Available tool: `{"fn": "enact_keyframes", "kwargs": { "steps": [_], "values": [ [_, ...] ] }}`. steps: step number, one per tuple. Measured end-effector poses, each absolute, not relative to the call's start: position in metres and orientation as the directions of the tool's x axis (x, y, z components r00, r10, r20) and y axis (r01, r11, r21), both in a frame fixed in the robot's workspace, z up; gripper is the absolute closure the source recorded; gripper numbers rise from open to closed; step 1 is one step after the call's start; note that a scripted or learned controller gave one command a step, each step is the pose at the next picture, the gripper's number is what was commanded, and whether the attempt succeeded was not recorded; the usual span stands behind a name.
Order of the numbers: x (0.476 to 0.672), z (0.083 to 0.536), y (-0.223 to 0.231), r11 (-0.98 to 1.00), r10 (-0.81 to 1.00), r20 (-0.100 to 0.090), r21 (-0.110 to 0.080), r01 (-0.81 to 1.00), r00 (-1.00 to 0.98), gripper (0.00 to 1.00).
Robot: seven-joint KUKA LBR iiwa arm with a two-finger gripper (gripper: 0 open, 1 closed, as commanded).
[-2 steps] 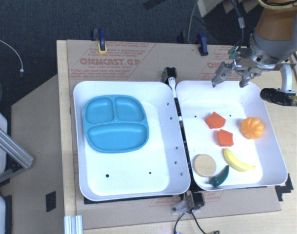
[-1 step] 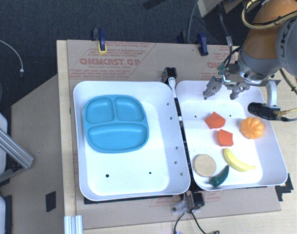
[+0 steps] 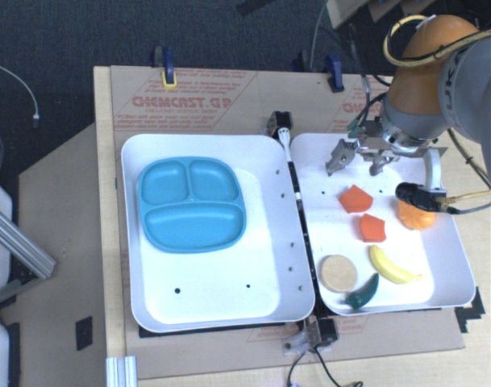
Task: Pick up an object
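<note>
My gripper [image 3: 358, 160] hovers over the back of the right bin [image 3: 318, 156], its two grey fingers spread apart with nothing between them. Just in front of it lies an orange-red block [image 3: 355, 199], and a second orange-red block [image 3: 372, 228] sits a little nearer. An orange fruit [image 3: 416, 214] rests at the bin's right side, partly under a black part of the arm. A yellow banana [image 3: 394, 265], a round tan disc [image 3: 339, 272] and a dark green piece [image 3: 363, 292] lie along the bin's front.
The left bin [image 3: 213, 297] holds a blue divided plate [image 3: 193, 203]. A black divider strip [image 3: 297, 208] runs between the bins. Cables hang near the arm at the right. Both bins rest on a cardboard sheet [image 3: 189, 91].
</note>
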State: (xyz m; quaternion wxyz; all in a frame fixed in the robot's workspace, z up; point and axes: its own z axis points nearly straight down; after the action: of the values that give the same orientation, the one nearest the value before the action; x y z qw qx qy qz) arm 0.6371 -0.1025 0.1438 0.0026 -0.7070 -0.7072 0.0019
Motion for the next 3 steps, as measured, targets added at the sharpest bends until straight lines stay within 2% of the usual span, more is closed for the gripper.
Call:
{"fn": "enact_keyframes", "kwargs": {
  "steps": [1,2,3],
  "values": [
    [0.636,0.091,-0.102,0.000,1.000,0.001,-0.005,1.000,0.000,0.00],
    [0.638,0.105,-0.102,0.000,1.000,0.000,0.001,1.000,0.000,1.00],
    [0.640,0.158,-0.112,-0.001,1.000,-0.002,0.006,1.000,0.001,1.00]
  ]
}}
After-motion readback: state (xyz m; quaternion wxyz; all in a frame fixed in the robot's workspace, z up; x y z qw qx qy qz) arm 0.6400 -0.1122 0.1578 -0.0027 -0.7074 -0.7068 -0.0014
